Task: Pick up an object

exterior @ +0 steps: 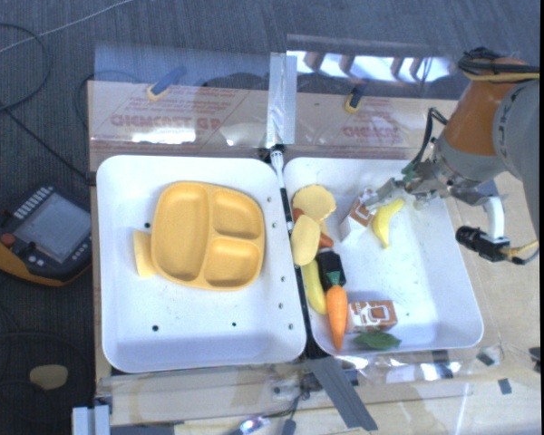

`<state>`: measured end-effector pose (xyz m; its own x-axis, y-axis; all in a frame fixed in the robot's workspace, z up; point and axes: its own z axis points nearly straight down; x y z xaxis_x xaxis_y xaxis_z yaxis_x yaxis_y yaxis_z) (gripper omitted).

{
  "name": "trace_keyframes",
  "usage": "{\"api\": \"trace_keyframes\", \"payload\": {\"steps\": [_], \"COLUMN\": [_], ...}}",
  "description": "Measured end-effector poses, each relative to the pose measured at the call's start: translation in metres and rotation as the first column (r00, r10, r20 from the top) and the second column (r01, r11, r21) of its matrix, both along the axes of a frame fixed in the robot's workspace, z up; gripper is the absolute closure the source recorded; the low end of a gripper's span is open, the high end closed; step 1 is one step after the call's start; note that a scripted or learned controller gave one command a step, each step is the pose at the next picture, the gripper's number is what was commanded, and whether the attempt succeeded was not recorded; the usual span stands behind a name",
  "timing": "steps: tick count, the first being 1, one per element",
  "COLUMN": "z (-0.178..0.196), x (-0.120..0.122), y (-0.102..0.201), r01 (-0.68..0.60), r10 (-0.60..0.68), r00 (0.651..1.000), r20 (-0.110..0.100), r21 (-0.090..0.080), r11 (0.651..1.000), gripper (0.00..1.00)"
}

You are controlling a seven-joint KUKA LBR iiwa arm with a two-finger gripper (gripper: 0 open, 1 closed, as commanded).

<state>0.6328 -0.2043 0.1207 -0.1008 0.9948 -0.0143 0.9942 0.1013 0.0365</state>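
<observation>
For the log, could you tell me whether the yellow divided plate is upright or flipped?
Upright: the yellow divided plate shows its three hollow compartments facing up.

The arm (pixel 517 139) is grey and rounded, with a broad orange band (pixel 479 120) above the wrist and a dark ring capping its top. Below the band sits a grey metal wrist block with thin cables running along it. A black cylindrical fitting (pixel 482 241) juts out beside a white bracket.
</observation>
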Motion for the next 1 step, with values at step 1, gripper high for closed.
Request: {"api": "trace_keyframes", "payload": {"steps": [1], "z": [-0.0087], "x": [-0.0099], "y": [0.0116], "r01": [-0.010], "r10": [0.011], "r00": [1.000], "r20": [0.022], "r21": [-0.009], "r11": [1.000], "gripper": [0.00]}}
